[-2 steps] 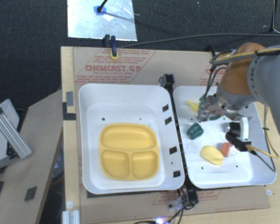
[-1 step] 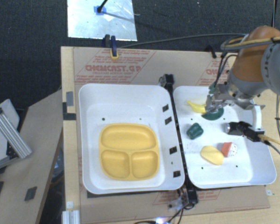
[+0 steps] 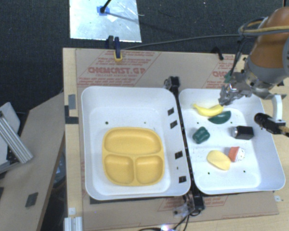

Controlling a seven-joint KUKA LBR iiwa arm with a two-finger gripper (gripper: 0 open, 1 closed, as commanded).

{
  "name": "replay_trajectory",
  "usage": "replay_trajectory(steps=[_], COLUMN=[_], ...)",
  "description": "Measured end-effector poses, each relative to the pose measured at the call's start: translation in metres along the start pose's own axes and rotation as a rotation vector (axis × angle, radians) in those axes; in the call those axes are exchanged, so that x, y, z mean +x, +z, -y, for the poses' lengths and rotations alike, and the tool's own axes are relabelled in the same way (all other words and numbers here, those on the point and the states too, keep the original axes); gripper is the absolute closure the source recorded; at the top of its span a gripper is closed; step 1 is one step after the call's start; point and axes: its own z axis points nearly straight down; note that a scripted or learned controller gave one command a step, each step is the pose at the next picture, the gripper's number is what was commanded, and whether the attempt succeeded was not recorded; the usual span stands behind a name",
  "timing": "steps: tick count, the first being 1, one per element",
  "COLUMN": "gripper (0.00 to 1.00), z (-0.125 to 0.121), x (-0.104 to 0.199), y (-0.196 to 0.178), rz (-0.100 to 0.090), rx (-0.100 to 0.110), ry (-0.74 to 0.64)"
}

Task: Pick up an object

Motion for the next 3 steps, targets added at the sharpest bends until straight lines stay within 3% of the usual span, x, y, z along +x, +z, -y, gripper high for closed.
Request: replay_trajectory(steps=[1, 3], gripper=[1.0, 1.0], z=[-0.001, 0.016], x=[0.0, 0.103], y=[-0.038, -0.029], rz=[-0.001, -0.003], rx=[0.003, 0.006], ry=[0.0, -0.005])
